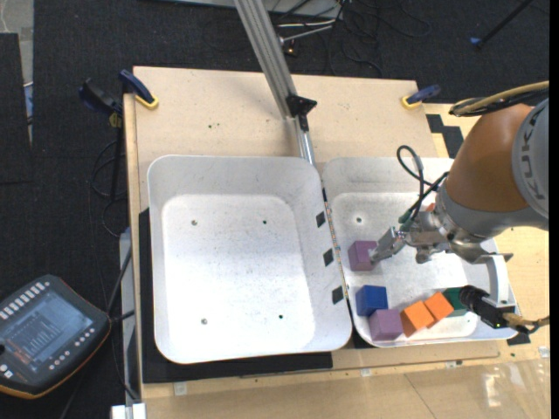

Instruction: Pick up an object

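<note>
My gripper (384, 250) reaches into the right bin (349, 182) from the right, its tip right beside a purple block (361, 255) near the bin's left wall. The tip touches or nearly touches that block's right side. Lower in the same bin lie a blue block (371, 299), a second purple block (385, 323), an orange block (421, 312) and a green block (457, 303) along the front edge.
The left bin (231, 251) sits next to the right one, sharing a divider with black clips. A metal pole (266, 46) slants down to the bins' back edge. A teach pendant (44, 330) lies off the bench at lower left.
</note>
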